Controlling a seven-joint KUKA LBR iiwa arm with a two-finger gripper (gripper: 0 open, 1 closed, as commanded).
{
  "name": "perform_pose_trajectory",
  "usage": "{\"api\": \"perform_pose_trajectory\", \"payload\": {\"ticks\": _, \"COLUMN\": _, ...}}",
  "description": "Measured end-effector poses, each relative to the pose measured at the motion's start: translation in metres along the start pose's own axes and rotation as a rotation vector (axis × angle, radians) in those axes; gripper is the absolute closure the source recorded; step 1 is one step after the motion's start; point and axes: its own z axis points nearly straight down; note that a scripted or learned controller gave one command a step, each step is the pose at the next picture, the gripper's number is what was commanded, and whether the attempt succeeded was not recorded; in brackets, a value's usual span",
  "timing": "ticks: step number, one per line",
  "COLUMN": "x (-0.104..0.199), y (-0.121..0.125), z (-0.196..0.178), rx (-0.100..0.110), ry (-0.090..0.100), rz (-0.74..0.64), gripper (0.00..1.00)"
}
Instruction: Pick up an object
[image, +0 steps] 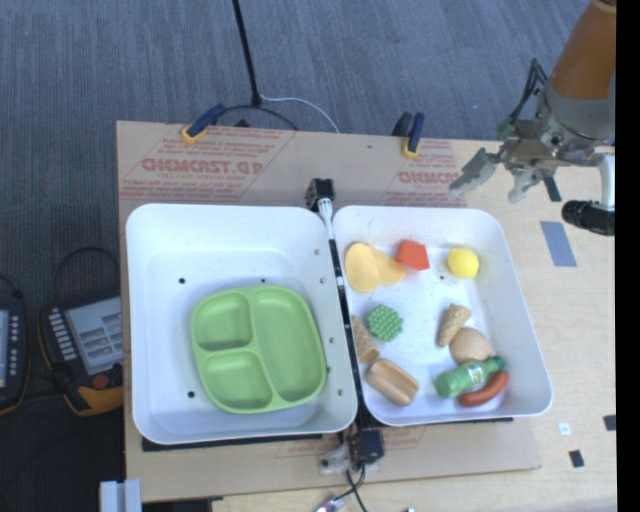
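Camera view shows the gripper (497, 176) hanging above the bench beyond the right bin's (520, 300) far right corner, fingers spread wide with nothing between them. That bin holds a yellow ball (463, 262), red block (413, 254), green bottle (468, 377) and hot dog bun (391, 381). A green divided plate (260, 347) lies in the left bin (160, 250).

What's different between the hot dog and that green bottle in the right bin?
The hot dog is tan and brown; the green bottle is bright green with a white band. The hot dog lies apart by the bin's front left, while the bottle rests against a red sausage near the front right. Both are toy foods lying flat in the right bin.
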Motion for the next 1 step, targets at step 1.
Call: {"api": "perform_pose_trajectory", "payload": {"ticks": 1, "x": 0.0443, "y": -0.0399, "z": 0.1774, "rx": 0.002, "ry": 0.001, "rz": 0.089, "gripper": 0.0}}
